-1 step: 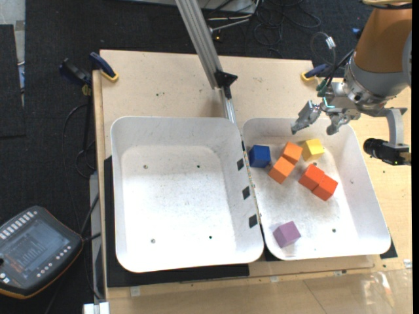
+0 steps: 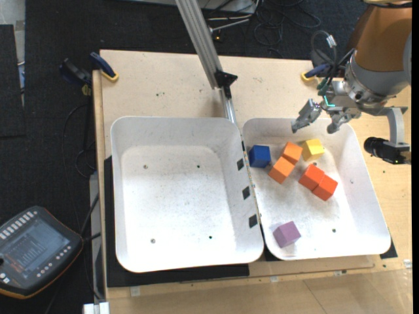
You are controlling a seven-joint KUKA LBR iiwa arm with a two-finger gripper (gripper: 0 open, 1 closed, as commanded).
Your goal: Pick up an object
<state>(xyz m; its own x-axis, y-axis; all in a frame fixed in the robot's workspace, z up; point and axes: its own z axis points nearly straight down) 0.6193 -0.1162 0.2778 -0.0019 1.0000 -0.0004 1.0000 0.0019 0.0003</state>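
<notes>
grey hand (image 2: 321, 118) hangs spread above yellow block (image 2: 313, 149).

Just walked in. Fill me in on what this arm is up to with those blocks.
The arm is trying to pick up an object. Its gripper hangs open above the far edge of the right bin, holding nothing. Below it lie a yellow block, two orange blocks, a red block and a blue block; a purple block sits apart at the near side. Nothing is lifted yet.
</notes>
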